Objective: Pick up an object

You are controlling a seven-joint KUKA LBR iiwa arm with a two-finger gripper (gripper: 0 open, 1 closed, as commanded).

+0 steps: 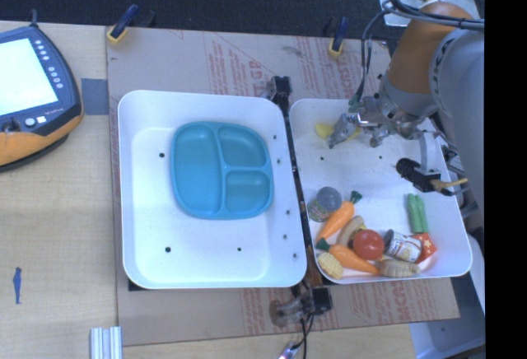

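Two white bins are sitting side by side under me. In the left bin (140, 184) a blue divided plate (222, 170) is lying flat, a little toward twelve o'clock of its middle. The right bin (383, 176) is carrying the toys: a grey can (325, 201), two carrots (338, 221), a corn cob (329, 265), a red tomato (368, 244) and a green pepper (417, 213) are crowding its six o'clock end. I am hovering my gripper (350, 128) near the bin's twelve o'clock edge, right at a small yellow object (324, 131); whether my fingers are clenched or released I cannot tell. My arm (428, 53) is reaching in from three o'clock.
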